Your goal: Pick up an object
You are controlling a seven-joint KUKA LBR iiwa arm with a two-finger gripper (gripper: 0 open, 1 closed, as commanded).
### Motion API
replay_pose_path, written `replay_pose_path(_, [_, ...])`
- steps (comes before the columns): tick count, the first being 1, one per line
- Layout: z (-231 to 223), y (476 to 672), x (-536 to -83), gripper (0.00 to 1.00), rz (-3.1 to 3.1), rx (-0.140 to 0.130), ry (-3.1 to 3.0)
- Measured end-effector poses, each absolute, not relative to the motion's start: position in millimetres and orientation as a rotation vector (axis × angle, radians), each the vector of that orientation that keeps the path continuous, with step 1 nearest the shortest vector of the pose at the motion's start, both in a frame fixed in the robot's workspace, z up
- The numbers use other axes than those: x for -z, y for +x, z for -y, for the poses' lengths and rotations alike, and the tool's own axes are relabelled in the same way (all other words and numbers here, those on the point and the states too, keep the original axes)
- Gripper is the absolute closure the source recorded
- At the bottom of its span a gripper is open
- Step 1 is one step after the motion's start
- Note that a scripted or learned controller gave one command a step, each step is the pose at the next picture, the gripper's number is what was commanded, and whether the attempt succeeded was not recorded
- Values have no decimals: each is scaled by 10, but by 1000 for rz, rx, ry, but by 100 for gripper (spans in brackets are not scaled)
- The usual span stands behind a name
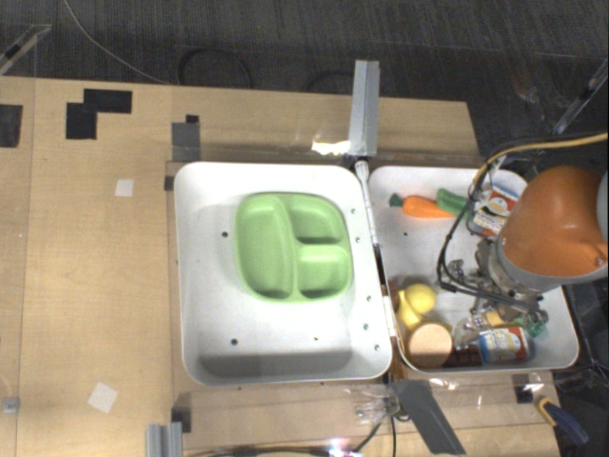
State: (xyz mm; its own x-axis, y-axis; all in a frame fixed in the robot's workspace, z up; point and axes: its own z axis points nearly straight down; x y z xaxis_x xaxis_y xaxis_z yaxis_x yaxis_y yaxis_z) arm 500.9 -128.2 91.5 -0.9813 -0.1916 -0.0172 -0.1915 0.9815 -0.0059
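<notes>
Camera view: arm low in the right bin, nothing visibly lifted yet

The two-finger gripper [493,314] sits over a small labelled can [501,345] lying near a yellow lemon-like fruit [417,302] and a tan round piece [430,342] in the right white bin [567,350]; its state cannot be told, so the pick looks unfinished, and the orange toy carrot [425,207] lies apart

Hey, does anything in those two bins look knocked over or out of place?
Mostly tidy. The bottle lies on its side at the right bin's near edge, crowded against a tan round thing. The green tray sits flat in the left bin.
</notes>
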Motion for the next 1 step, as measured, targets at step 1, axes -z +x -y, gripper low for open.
replay_pose_path(1, [1722,5001,-911,0,-3089,9,-445])
